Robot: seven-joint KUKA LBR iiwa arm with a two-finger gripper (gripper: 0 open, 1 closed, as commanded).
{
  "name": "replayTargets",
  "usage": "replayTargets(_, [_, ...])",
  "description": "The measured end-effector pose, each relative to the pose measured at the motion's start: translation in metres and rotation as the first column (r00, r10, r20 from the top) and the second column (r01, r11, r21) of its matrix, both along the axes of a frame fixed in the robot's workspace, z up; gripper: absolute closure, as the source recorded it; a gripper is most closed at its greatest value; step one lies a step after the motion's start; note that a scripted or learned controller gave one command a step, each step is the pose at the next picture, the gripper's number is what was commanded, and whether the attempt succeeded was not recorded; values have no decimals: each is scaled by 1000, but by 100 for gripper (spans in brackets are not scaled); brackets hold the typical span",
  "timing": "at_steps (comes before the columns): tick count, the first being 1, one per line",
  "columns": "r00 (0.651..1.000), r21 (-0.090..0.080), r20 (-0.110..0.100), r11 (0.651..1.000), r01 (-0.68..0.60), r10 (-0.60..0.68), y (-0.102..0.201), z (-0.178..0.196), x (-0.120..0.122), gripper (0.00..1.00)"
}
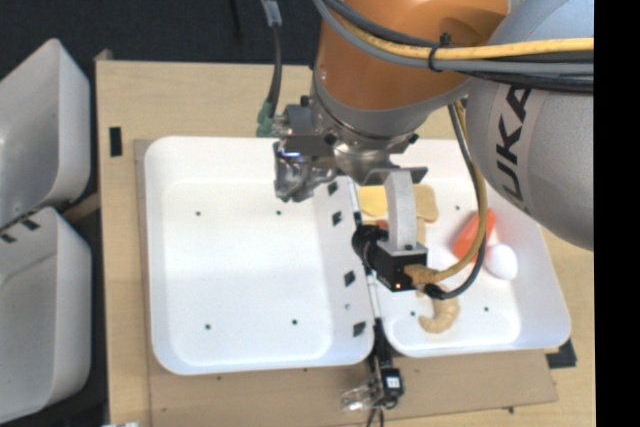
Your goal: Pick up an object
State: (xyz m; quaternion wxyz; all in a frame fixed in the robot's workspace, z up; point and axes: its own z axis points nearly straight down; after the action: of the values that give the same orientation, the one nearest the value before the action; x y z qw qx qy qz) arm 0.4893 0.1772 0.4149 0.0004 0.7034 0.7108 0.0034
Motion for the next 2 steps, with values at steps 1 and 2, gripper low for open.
replayTargets(1, [1000, -9, -15, 1000, 17, -17, -75, -102, 0, 100])
replayTargets(2, [1000, -6, -6, 1000, 13, -13, -100, -113, 1, 100])
